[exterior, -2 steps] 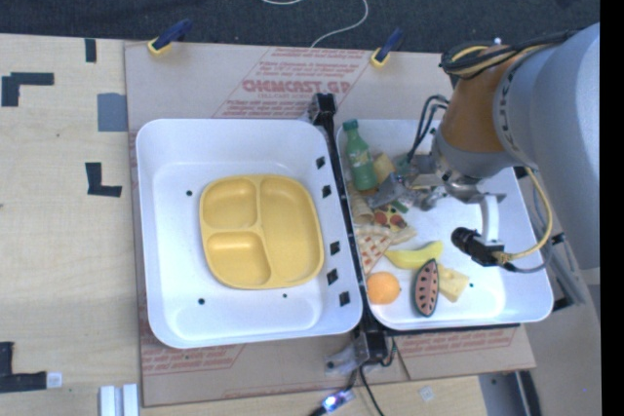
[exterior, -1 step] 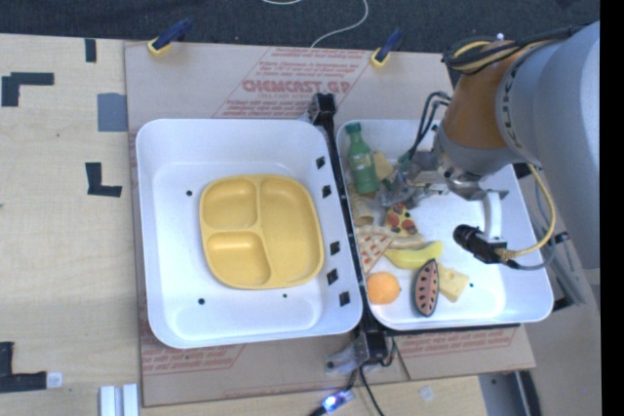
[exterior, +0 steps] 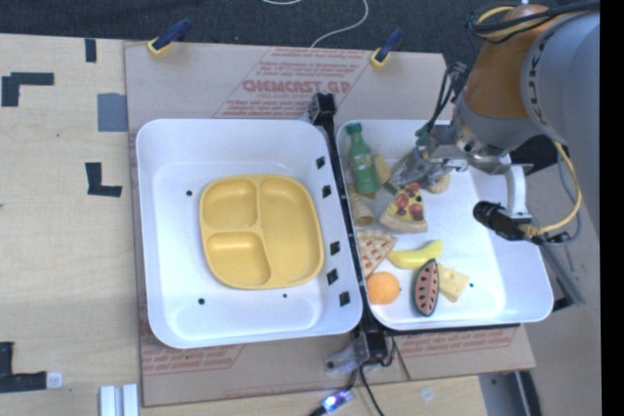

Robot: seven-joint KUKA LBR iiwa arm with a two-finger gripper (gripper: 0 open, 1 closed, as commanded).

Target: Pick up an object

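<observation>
The right bin [exterior: 507,292] holds several toy foods: a green bottle [exterior: 363,161], a pizza slice [exterior: 407,208], a waffle piece [exterior: 373,248], a banana [exterior: 414,255], an orange [exterior: 383,288], a watermelon slice [exterior: 425,287] and a cheese wedge [exterior: 451,283]. My gripper [exterior: 417,169] reaches down into the upper part of this bin, just above the pizza slice and right of the bottle. Its tips are dark and partly lost among the toys.
The left bin [exterior: 166,209] holds a yellow divided plate [exterior: 261,231]. A black divider [exterior: 334,209] runs between the bins. The arm's grey and orange body [exterior: 517,83] hangs over the right bin's far right corner. A cable [exterior: 312,0] lies beyond the cardboard.
</observation>
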